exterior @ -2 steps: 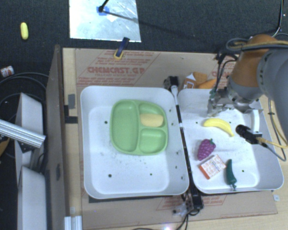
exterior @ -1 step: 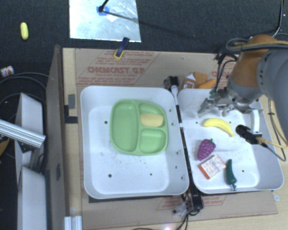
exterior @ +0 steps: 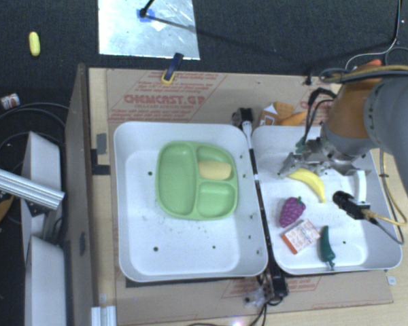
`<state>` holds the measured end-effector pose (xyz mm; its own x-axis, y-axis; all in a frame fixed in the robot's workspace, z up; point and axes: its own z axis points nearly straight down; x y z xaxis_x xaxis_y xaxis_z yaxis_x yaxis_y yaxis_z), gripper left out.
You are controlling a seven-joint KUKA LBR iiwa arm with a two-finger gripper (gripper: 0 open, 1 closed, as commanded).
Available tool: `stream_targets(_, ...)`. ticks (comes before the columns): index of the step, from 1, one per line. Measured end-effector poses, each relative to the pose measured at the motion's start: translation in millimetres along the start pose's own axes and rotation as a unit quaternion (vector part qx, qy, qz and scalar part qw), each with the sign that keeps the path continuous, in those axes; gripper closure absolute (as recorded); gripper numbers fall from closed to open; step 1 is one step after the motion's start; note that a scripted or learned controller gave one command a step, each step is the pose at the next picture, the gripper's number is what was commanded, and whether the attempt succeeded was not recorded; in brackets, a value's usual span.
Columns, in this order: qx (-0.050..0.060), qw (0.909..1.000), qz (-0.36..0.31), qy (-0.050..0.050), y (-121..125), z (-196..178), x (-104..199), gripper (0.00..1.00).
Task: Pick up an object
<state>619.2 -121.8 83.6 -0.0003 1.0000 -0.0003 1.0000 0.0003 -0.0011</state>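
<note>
My gripper (exterior: 303, 166) hangs low over the back part of the right bin (exterior: 381, 250), at the end of the grey arm that comes in from the right. A yellow banana (exterior: 311, 182) lies just below and in front of it, very close to the gripper's tip; whether they touch I cannot tell. A purple bunch of grapes (exterior: 292, 210) lies further forward. Near the bin's front lie a small red-and-white packet (exterior: 300, 236) and a dark green vegetable (exterior: 326, 244).
The left bin (exterior: 139, 250) holds a green divided plate (exterior: 190, 182) with a pale yellow item (exterior: 215, 170) in its back right compartment. An orange thing (exterior: 291, 116) lies behind the right bin on the cardboard.
</note>
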Motion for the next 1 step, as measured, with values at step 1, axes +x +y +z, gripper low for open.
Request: stream_targets(1,0.002,1.0000,0.000,0.001,-94.9,0.3,26.1,0.00)
